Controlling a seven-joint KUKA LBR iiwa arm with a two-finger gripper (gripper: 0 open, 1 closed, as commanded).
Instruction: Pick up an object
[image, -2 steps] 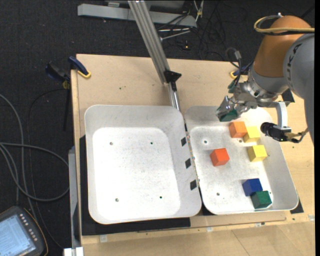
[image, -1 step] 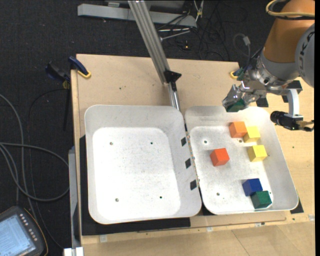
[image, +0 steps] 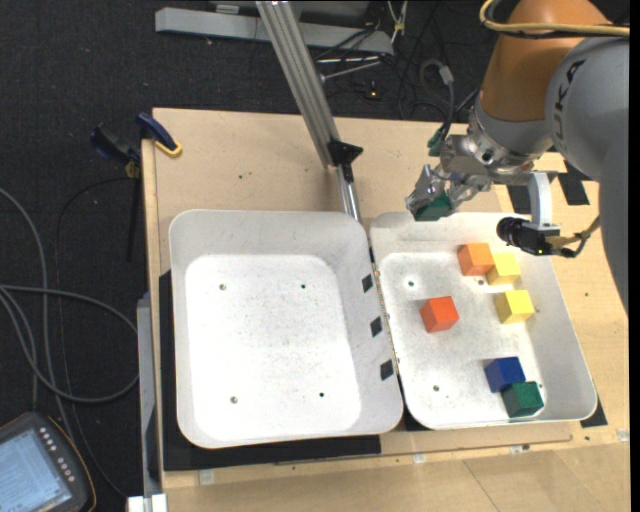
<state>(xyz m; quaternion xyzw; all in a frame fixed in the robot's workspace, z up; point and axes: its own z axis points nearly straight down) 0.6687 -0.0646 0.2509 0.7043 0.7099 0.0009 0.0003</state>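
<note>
You see the gripper (image: 436, 204) above the right bin's (image: 572, 345) far rim, its fingers closed on a small green block (image: 434, 208) too hidden to tell which way it points. Toward you from it lie the red block (image: 439, 314) and, further right, the orange block (image: 476, 259).

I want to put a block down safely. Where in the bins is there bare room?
The left bin has its whole floor bare. In the right bin, the strip by the left wall, below the red block, is free. Its right half is crowded with blocks.
</note>
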